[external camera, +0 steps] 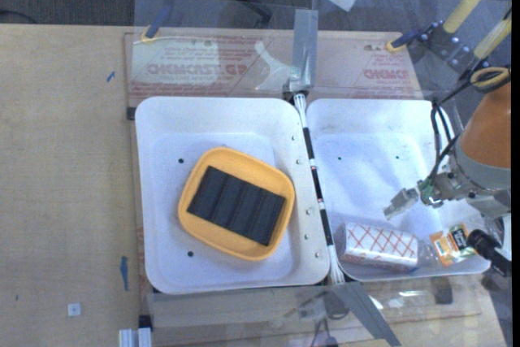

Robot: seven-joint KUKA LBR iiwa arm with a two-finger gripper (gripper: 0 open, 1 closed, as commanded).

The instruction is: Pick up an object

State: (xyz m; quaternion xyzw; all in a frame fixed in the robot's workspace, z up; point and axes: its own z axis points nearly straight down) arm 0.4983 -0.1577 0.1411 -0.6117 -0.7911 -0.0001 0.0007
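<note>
Single arm (486,168) reaches in from view's right. Pincer (400,203) at arm's far left tip, slanted, tip aimed left and slightly down. Grey wrist (445,189) just right of pincer, joined to it. Orange band (490,126) up and right of pincer, above wrist. Black cables (439,134) hang above-right of pincer, running down to wrist.

The rounded square plastic dish (189,203) is yellow-orange, and its ribbed insert (237,206) is black. The small rectangular box (380,246) is white with a red crisscross lattice. The little packet (449,245) is orange and black. The left shallow bin (162,134) and the right shallow bin (366,126) are white.
</note>
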